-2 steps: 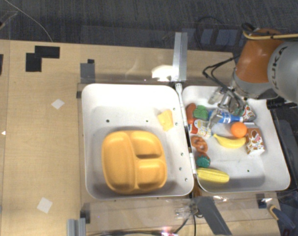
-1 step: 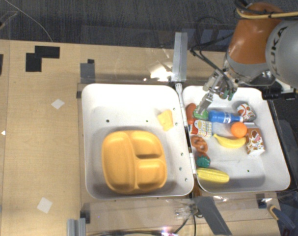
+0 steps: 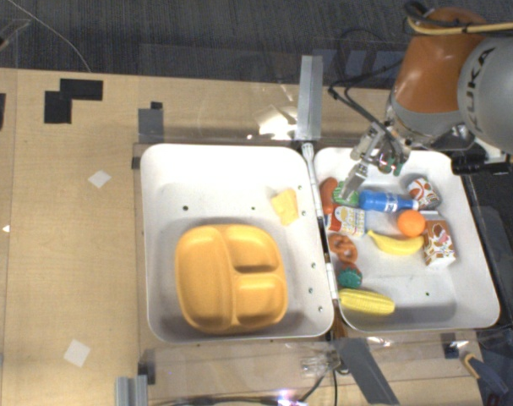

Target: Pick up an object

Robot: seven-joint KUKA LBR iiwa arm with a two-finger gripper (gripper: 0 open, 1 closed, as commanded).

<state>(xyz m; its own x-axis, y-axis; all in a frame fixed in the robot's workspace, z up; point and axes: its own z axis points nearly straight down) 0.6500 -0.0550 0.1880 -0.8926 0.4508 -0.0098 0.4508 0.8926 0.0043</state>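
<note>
The right bin (image 3: 472, 290) holds a heap of toy food. In it are a blue bottle (image 3: 386, 201), an orange (image 3: 411, 223), a banana (image 3: 395, 244), a corn cob (image 3: 366, 301), a pretzel (image 3: 342, 247), a red sausage (image 3: 327, 193) and a small printed carton (image 3: 349, 221). My gripper (image 3: 350, 189) reaches down and to the left from the orange-banded wrist (image 3: 429, 66). Its tip is low over the bin's upper left, just above the carton and beside the sausage and the blue bottle's left end. I see nothing lifted.
The left bin (image 3: 167, 176) holds a yellow divided plate (image 3: 231, 276) and a pale yellow wedge (image 3: 284, 205) near its right wall. A patterned cup (image 3: 425, 193), a brown-and-white carton (image 3: 439, 244) and a green piece (image 3: 349, 276) also lie in the right bin. A metal post (image 3: 310, 100) stands between the bins.
</note>
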